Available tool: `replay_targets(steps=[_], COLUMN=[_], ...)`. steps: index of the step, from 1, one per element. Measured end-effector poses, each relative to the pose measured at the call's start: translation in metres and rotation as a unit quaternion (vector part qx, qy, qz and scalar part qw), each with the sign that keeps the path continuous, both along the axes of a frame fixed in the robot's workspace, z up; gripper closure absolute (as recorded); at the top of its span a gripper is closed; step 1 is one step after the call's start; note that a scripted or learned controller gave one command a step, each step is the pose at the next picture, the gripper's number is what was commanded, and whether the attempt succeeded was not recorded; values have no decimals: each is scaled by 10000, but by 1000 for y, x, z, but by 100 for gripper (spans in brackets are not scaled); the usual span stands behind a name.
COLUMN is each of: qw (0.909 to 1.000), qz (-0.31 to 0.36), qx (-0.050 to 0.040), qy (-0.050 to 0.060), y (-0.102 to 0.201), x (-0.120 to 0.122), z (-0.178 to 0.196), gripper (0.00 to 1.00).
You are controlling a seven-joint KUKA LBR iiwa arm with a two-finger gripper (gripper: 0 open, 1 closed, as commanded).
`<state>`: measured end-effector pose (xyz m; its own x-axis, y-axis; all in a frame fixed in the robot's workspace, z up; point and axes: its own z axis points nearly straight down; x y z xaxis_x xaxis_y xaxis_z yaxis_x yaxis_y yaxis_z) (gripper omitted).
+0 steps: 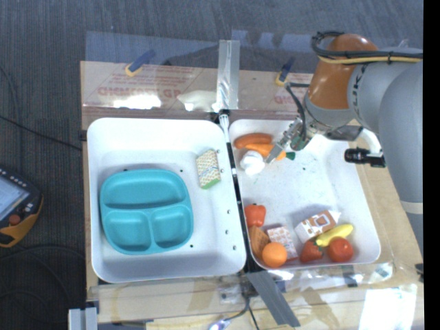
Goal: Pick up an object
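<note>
My gripper (280, 150) hangs over the far left part of the right bin (362, 184), its fingers pointing down and left. Just left of the fingertips lie an orange carrot-like piece (253, 141) and a small white object (251, 162). Nothing shows between the fingers. At the bin's near edge sit several play foods: a red pepper (255, 214), an orange (274, 254), a small carton (317, 224), a yellow banana (335, 234), a strawberry (311, 251) and a tomato (340, 249).
The left bin (110, 143) holds a teal divided tray (146, 209) and a yellow-green sponge (207, 168) near the divider. The grey arm with its orange band (335, 74) comes in from the upper right. A dark device (15, 208) sits off the bench at left.
</note>
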<state>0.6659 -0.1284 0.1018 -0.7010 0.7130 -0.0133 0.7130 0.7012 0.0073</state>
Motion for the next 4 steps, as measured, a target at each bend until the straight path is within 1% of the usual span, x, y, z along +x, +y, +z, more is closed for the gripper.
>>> replay_targets(steps=[1, 2, 3, 4], qw=[9999, 9999, 9994, 9993], qz=[-154, -150, 333, 371], qx=[20, 11, 6, 8], qy=[58, 64, 58, 69], y=[88, 88, 129, 168], x=[-40, -40, -28, -15], z=[112, 120, 150, 149], gripper=[100, 100, 100, 100])
